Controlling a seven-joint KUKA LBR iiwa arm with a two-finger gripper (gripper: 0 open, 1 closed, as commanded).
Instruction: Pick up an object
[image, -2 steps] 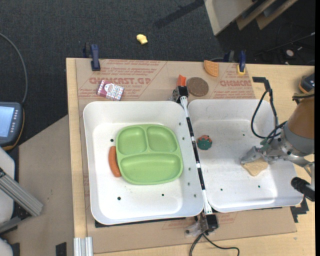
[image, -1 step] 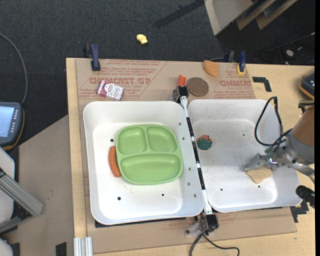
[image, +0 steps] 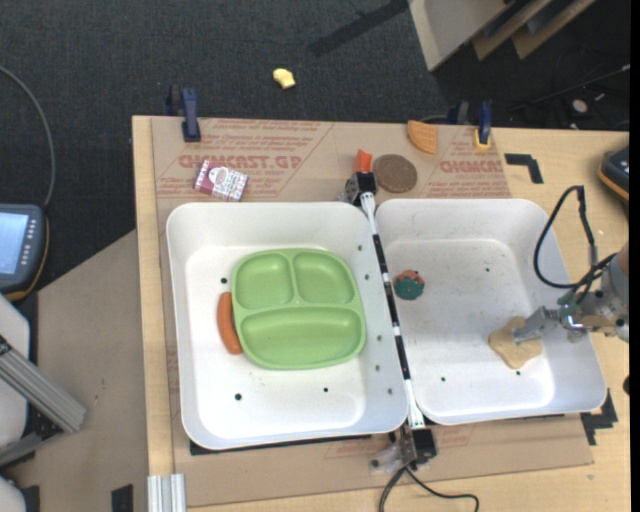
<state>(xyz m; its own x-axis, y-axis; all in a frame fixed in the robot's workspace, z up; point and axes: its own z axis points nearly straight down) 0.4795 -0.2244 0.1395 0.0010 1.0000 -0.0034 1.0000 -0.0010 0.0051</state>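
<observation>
The grey metal hand (image: 527, 327) sits low in the smooth right-hand white bin (image: 470, 395), touching a flat tan wedge-shaped block (image: 514, 346); its grip state cannot be told.

A robotics lab: clamped cardboard bench (image: 300, 160), white bins (image: 290, 420), trailing cables (image: 560, 235).

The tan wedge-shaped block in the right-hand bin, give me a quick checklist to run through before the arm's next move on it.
1. Tan wedge-shaped block lies on the floor of the right white bin: ok.
2. Two-finger gripper is right at the block's upper right edge: ok.
3. Block between the fingers: cannot tell.
4. Small round teal and orange object sits well apart, near the divider: ok.
5. Black cable loops above the gripper, free of the block: ok.
</observation>
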